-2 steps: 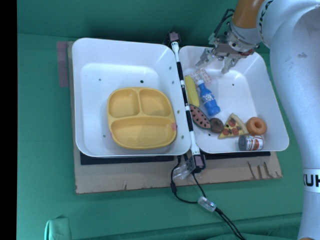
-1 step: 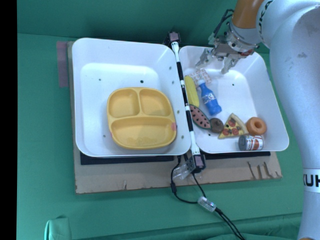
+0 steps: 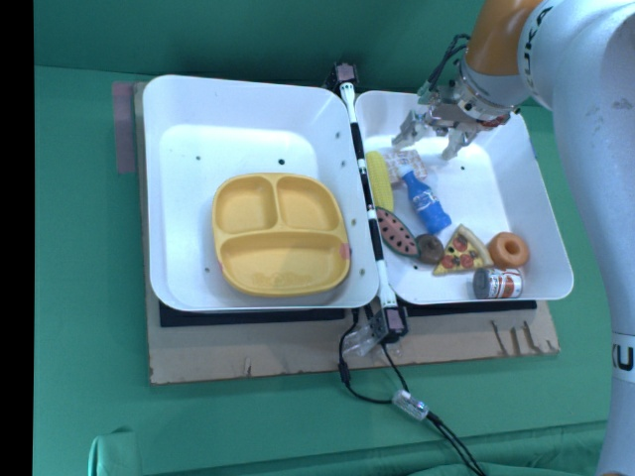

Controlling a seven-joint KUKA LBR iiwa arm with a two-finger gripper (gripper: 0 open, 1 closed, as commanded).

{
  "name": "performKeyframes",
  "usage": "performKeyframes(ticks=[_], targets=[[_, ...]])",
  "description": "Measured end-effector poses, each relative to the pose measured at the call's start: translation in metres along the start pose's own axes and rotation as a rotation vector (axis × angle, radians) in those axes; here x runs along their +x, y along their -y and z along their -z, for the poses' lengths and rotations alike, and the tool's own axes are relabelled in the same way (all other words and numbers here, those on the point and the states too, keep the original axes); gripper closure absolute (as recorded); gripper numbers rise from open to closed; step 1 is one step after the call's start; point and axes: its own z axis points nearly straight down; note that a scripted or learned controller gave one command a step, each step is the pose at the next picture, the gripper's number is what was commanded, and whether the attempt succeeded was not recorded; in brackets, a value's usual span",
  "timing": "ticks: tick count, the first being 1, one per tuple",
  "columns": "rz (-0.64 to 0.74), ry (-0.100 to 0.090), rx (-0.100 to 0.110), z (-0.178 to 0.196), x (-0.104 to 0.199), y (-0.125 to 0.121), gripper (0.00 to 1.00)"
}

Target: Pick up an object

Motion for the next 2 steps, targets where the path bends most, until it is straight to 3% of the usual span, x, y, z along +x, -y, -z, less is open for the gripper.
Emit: performKeyframes(ticks=[1,2], targets=[[0.006,-0.001,0.018,-0.0008,0.0036,-0.0284,0.0],[0.004,-0.001,0.017,-0.0007,0.0036,-0.0282,0.0]])
